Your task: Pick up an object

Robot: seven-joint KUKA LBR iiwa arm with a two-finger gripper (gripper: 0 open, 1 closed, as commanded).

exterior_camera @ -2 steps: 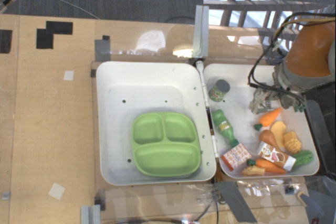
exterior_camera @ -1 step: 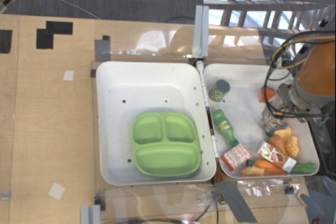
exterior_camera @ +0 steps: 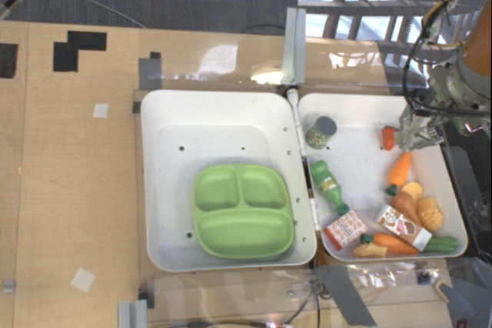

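My gripper [exterior_camera: 419, 132] hangs over the far right part of the right bin [exterior_camera: 354, 165], under the grey wrist with its orange band. A small red piece [exterior_camera: 388, 137] lies just to its left, and an orange carrot [exterior_camera: 400, 168] lies just below it. Nothing shows as held. Other toys in this bin are a small can [exterior_camera: 320, 132], a green bottle [exterior_camera: 329, 187], a red and white box [exterior_camera: 346, 227], a corn cob [exterior_camera: 429, 213], a juice carton [exterior_camera: 403, 224] and a second carrot [exterior_camera: 390, 243].
The left bin [exterior_camera: 177, 134] holds a green divided plate [exterior_camera: 243, 210] at its front. A metal divider [exterior_camera: 294, 50] and a rail stand behind the bins. Black cables loop above the wrist at the right. A green vegetable [exterior_camera: 443, 245] lies in the right bin's front corner.
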